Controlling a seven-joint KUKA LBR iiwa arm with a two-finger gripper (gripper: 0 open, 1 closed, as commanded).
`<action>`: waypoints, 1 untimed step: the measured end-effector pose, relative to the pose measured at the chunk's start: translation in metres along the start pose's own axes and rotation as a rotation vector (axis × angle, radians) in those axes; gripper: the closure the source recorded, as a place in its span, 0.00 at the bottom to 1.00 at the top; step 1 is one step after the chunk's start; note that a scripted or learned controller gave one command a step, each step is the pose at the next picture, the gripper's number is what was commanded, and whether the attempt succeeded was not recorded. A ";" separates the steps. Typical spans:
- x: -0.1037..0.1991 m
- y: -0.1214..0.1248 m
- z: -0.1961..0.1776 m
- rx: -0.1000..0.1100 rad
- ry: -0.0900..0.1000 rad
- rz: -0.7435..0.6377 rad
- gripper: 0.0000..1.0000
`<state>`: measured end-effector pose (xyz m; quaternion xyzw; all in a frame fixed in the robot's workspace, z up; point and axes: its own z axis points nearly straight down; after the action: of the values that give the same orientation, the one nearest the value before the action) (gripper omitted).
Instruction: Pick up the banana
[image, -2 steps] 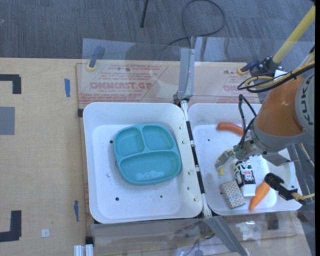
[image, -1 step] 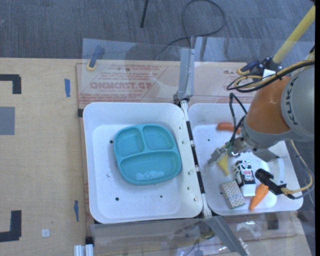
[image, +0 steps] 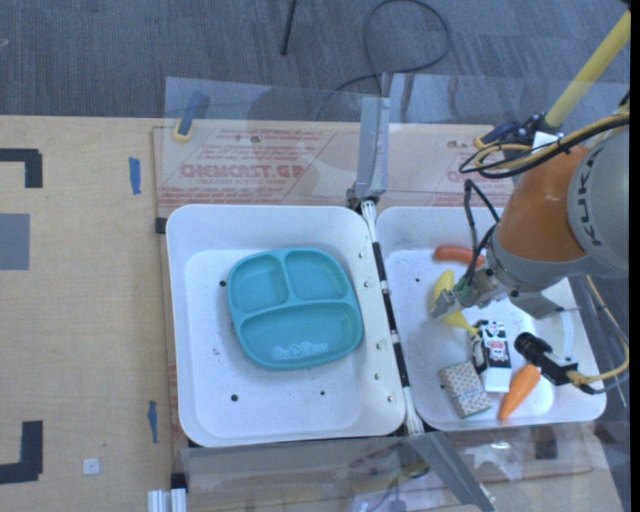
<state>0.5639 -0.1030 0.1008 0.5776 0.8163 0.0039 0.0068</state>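
Inside the right bin (image: 420, 395) the gripper (image: 455, 298) sits on the banana (image: 443, 291), grip impossible to tell, with a carrot (image: 516, 391), a patterned block (image: 465, 389) and an orange stick (image: 455, 254) nearby

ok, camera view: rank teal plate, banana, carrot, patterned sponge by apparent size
1. teal divided plate, by far the largest.
2. carrot and patterned sponge: look alike, no ranking.
Banana: partly hidden behind the pincer, so its size is unsure.

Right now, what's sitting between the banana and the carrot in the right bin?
In the camera view, a small black-and-white carton lies between the banana and the carrot.
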 end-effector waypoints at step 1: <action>0.040 -0.013 -0.084 0.013 0.005 -0.003 1.00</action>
<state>0.5368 -0.0698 0.1848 0.5765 0.8171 0.0003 0.0009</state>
